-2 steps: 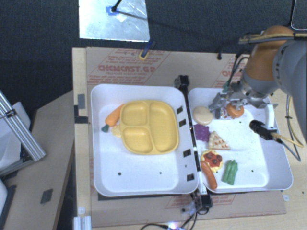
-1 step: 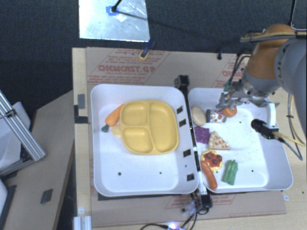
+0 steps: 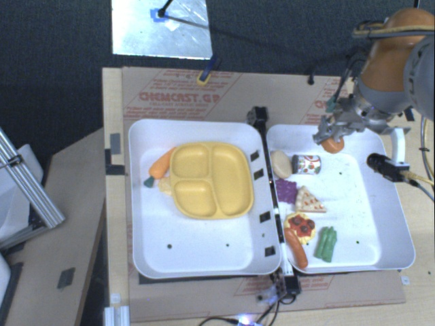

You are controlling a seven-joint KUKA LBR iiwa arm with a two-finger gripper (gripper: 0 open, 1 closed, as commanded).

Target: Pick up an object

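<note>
Orange and rounded, the small object you want sits at the far edge of the right bin, directly under the tool; you cannot tell its finger state. The bench is brown board printed with red lettering, on dark carpet. A yellow divided plate lies in the left bin.

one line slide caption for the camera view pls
Gripper over an orange item at the right bin's far edge; yellow tray in the left bin.
</note>
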